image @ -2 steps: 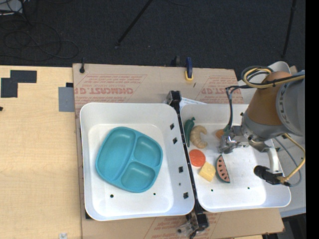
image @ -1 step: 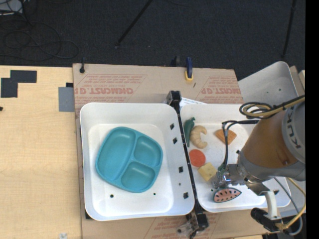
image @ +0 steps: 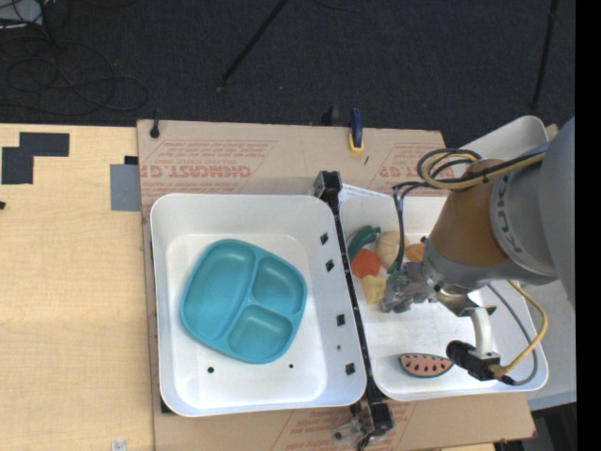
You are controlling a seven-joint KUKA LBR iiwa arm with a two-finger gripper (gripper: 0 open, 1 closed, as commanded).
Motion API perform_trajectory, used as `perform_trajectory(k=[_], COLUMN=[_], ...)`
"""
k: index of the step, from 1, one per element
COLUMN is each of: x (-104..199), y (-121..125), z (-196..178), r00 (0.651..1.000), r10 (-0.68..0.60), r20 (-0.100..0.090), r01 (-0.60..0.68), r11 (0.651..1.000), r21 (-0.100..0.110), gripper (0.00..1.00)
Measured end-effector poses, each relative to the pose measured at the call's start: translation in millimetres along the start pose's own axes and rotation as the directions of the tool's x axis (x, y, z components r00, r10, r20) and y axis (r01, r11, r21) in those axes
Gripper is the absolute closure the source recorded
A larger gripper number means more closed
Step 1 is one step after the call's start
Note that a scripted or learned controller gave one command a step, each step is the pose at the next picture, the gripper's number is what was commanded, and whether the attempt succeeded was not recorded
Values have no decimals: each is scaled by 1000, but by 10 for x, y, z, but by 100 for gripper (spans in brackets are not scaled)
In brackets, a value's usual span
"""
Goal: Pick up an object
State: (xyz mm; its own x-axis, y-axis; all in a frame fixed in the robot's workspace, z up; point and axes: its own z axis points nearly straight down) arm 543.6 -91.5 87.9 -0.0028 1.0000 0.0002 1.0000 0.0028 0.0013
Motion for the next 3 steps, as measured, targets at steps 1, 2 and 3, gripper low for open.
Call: perform_trajectory(k=[1,2,3], x=[114,102,-703], y=[417,398,828], z=[5,-93,-880], r00=[1000,1000,1000], r10=[1,2,6], r20=[-1,-1,6], r01=[-1,-2,-6], r11=[1000,1000,1000], r21=[2,6,-7], gripper=[100,100,100])
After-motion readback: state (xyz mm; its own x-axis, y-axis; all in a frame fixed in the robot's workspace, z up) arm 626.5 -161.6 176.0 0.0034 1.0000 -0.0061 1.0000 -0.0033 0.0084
